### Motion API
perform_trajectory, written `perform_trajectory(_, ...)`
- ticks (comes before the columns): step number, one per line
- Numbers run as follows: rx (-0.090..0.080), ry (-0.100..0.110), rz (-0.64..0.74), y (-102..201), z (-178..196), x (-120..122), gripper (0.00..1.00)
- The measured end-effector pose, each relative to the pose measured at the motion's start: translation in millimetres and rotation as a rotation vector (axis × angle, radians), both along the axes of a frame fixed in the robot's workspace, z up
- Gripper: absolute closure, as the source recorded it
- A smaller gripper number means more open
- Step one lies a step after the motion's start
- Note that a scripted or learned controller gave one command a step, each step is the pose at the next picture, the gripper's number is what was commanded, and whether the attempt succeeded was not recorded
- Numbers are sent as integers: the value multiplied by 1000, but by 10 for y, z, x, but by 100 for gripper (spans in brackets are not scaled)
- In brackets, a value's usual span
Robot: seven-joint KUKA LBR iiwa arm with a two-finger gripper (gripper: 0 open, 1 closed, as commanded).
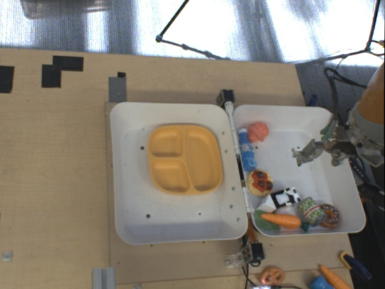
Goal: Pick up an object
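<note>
- The left bin holds a yellow divided plate and nothing that looks like part of the picking so far.
- Along the right bin's left wall lie a blue tube, a pink lump and a round patterned toy.
- Near its front edge sit a black-and-white piece, a carrot, a green ball and a dark patterned ball, close together, all resting on the bin floor.
- The gripper hangs over bare floor in the right bin's middle, apart from every object; nothing is seen between its fingers, and how wide they stand cannot be told.
- As a judgement, the pick is barely begun: choosing an object, descending, closing and lifting all remain.
</note>
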State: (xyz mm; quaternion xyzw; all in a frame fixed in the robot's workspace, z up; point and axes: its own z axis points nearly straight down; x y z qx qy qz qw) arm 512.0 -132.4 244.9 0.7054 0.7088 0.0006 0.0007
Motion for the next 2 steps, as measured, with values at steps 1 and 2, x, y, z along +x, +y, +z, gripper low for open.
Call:
perform_trajectory(1,-5,-11,78,-163,-1205,-221,0)
perform_trajectory(2,0,-5,65,-730,-1581,234,0)
